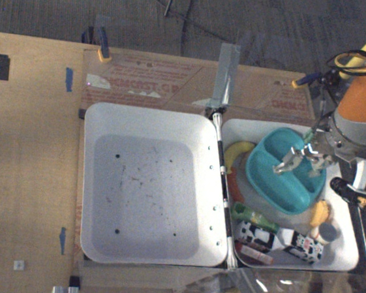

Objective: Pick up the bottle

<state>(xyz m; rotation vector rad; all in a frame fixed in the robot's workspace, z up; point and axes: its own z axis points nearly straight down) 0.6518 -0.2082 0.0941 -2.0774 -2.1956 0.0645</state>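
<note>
The tool hovers over the teal divided tray in the right bin, fingers spread apart and gripping nothing. The bottle, orange-yellow, lies at that tray's lower right edge, right of centre frame.

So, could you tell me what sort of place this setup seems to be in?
Most likely a robotics lab's bin-picking test bench. Two shallow white bins, the left bin and the right bin, sit on a taped board, the gripper hangs over a teal tray, and cables trail across the floor.

Orange-yellow bottle, tilted, right bin, beside teal dish
</note>
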